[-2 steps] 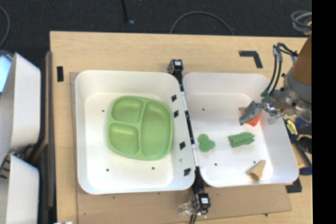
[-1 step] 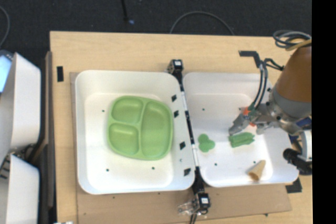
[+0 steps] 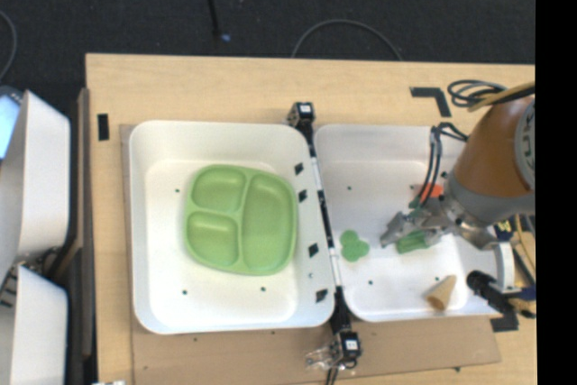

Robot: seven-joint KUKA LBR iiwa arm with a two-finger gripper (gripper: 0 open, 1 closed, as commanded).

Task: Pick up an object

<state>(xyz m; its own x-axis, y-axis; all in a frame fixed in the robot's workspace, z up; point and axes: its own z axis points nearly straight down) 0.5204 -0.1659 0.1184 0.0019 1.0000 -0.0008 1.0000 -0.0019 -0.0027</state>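
Note:
My gripper [image 3: 403, 235] hangs low in the right bin [image 3: 379, 149], near its middle, reaching in from the right under the arm's orange band [image 3: 491, 151]. A small dark-green piece [image 3: 414, 242] lies right at the gripper's tip, partly covered by it. I cannot see whether it is held. A light-green clover-shaped toy [image 3: 353, 246] lies to the left of the gripper, close to the bin's left wall. A tan cone [image 3: 443, 291] rests near the front wall. A small orange item [image 3: 433, 191] peeks out beside the wrist.
The left bin [image 3: 162, 302] holds a green divided plate [image 3: 242, 219] in its middle. Clips [image 3: 301, 114] sit on the divider between the bins. Black cables [image 3: 473, 91] lie on the bench at the back right.

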